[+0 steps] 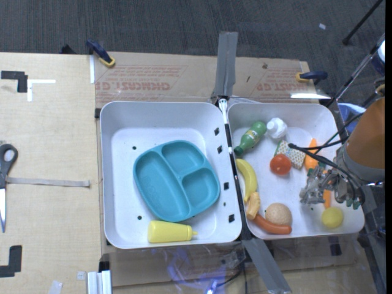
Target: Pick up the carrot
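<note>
The carrot (312, 152) is an orange piece lying in the right bin (294, 112) near its right wall, next to a speckled sponge-like block (291, 154). My gripper (316, 190) hangs just below and in front of it, over the bin's right part, with cables draped across it. A small orange bit (327, 199) shows right at the gripper; whether it belongs to the carrot is unclear. The gripper's metal parts hide what lies directly under it.
The right bin also holds a green bottle (250, 137), a white object (277, 127), a red tomato (280, 165), a banana (247, 176), a sausage (269, 225), a bun (278, 213) and a lemon (332, 217). The left bin (116, 164) holds a blue divided plate (176, 180) and a yellow bottle (169, 231).
</note>
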`<state>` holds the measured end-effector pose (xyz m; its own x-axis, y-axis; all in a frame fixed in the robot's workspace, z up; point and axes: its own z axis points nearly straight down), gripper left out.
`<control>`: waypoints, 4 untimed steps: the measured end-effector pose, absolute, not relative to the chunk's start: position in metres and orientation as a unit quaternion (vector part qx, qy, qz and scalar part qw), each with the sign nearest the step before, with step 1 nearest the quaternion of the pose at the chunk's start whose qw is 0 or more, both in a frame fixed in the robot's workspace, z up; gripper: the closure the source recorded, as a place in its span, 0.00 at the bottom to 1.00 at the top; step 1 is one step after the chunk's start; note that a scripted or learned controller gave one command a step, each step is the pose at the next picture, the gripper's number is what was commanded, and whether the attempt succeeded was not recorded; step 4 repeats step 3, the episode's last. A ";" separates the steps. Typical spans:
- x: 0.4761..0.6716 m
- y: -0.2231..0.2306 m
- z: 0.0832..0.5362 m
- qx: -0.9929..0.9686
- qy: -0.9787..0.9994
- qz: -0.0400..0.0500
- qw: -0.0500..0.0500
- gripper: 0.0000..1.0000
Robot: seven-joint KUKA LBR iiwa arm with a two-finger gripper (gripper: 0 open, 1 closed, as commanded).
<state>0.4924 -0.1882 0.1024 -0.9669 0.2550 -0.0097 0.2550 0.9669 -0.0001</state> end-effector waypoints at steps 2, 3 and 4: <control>0.495 -0.188 0.113 0.127 0.992 -0.001 0.008 1.00; 0.494 -0.149 0.093 0.017 1.000 0.000 0.002 1.00; 0.494 -0.149 0.093 0.017 1.000 0.000 0.002 1.00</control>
